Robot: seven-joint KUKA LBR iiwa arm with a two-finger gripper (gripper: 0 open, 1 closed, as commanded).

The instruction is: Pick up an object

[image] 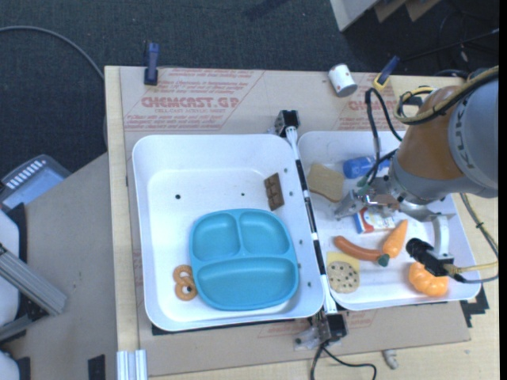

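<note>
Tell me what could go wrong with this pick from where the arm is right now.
The gripper sits low in the right bin among crowded food toys: a tan slice, a hot dog and a carrot lie close by, so it might nudge or pinch the wrong one. It is also near the divider between bins, which it could bump. Loose cables hang by the arm and might snag.

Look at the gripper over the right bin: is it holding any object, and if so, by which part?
It cannot be told. The gripper sits low among the toy food in the right bin, but nothing is plainly seen in its grasp.
</note>
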